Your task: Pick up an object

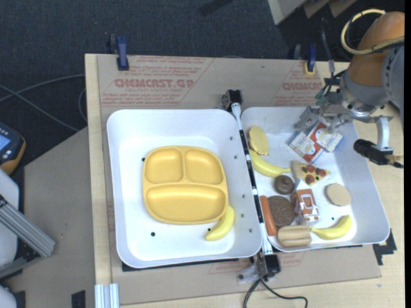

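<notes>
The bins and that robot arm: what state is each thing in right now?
Yellow divided plate: upright in left bin, compartments bare.
Banana: lying beside the plate.
Right bin: crowded with toy food.
Carton: lying flat under the gripper.
Gripper: low over the carton, grip unclear.

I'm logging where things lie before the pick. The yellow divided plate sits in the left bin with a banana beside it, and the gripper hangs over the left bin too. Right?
Not quite. The camera view shows the gripper over the right bin, above a small red and white carton. The yellow divided plate and a banana do lie in the left bin.
</notes>
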You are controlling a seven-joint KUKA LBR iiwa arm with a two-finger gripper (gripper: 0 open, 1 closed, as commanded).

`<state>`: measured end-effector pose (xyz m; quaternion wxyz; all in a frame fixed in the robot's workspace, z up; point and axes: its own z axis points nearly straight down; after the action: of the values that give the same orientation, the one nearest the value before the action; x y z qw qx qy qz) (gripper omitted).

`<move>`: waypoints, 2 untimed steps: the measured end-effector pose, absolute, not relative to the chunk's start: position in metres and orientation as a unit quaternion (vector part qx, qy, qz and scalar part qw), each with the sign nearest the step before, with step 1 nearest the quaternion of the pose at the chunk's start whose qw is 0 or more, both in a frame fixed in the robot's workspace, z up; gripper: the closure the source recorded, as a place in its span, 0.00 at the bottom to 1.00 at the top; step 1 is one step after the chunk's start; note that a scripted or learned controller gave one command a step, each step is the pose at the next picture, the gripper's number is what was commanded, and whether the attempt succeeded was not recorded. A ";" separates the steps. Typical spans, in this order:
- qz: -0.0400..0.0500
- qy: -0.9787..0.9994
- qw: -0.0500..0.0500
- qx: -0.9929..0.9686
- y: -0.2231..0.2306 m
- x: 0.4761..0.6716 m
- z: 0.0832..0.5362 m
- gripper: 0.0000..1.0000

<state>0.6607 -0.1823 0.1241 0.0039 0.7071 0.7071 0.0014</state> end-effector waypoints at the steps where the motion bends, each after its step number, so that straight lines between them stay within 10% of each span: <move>1: 0.002 0.708 0.000 0.706 -0.208 0.668 0.089 0.00; 2: -0.001 0.708 -0.003 0.706 -0.127 0.596 0.085 0.00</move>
<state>0.5956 -0.1270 0.0848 -0.0029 0.7059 0.7083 -0.0006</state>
